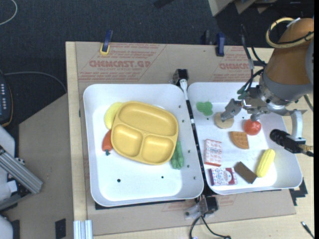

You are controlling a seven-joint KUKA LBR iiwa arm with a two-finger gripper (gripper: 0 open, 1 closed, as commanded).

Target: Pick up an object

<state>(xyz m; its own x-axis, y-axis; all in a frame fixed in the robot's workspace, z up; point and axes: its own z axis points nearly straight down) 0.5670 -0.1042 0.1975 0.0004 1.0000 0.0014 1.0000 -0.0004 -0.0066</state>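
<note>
My gripper (243,111) hangs over the back of the right bin (294,176), its two grey fingers spread open with nothing between them. One fingertip (231,110) is just above a tan round piece (224,122). The other fingertip (255,115) is just above a red tomato (252,127). Close by lie a green piece (204,107), an orange wedge (239,140), a yellow corn cob (265,162), a brown bar (245,172) and two red-and-white packets (213,151) (222,176).
The left bin (94,173) holds a yellow divided tray (144,132), with a yellow piece (111,113), a red-orange piece (107,142) and a green piece (177,156) tucked around its edge. A black part (284,140) of the arm sticks out over the right bin's right side.
</note>
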